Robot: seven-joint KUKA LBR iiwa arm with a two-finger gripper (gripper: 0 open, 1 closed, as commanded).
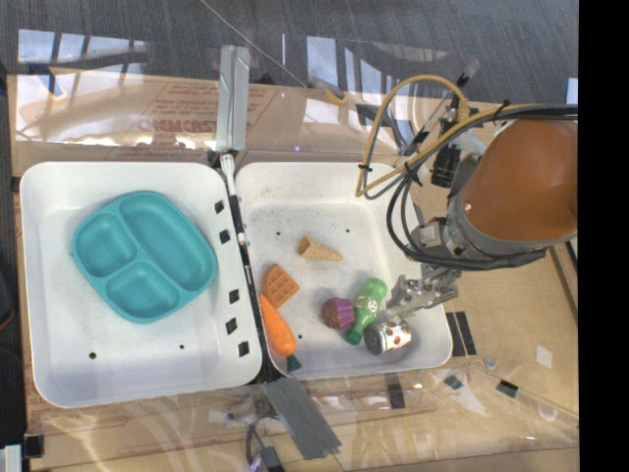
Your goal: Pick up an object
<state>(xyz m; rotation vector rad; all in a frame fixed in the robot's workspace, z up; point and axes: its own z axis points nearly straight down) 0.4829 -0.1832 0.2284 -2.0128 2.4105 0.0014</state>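
The right bin (295,190) holds several small toys. An ice-cream cone (320,252) lies near its middle, with a waffle piece (280,285) and an orange carrot (278,328) by the left wall. A purple piece (338,312), a green vegetable (366,307) and a small white-and-red can (389,337) cluster near the front right. My gripper (421,295) hangs low at the bin's right side, just above and right of the can and beside the green vegetable. I see nothing lifted off the bin floor.
The left bin (59,362) carries a teal divided plate (144,254). A raised divider (236,264) separates the bins. Cables (393,155) loop over the right bin's back right corner, and the arm's orange band (521,180) overhangs its right wall.
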